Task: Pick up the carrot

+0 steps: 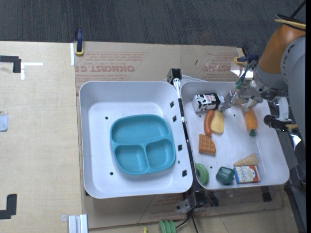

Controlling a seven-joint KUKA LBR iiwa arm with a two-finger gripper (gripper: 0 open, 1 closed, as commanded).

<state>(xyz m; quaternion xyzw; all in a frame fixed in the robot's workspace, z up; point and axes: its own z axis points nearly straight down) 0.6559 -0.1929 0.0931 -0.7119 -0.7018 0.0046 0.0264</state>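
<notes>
The carrot (250, 121) is orange with a small green tip. It lies in the right bin (272, 154) near the far right wall, with its green end toward the front. My gripper (241, 103) hangs over the back of that bin, just behind and slightly left of the carrot's blunt end. Its fingers stand apart and open with nothing between them. The grey arm with its orange band reaches in from the upper right.
The right bin also holds a black-and-white carton (206, 101), a red sausage (208, 123) beside a yellow piece (217, 124), a waffle (207, 144), green items (201, 174) (225, 175) and an orange box (247, 174). A blue divided plate (143, 144) sits in the left bin (92, 130).
</notes>
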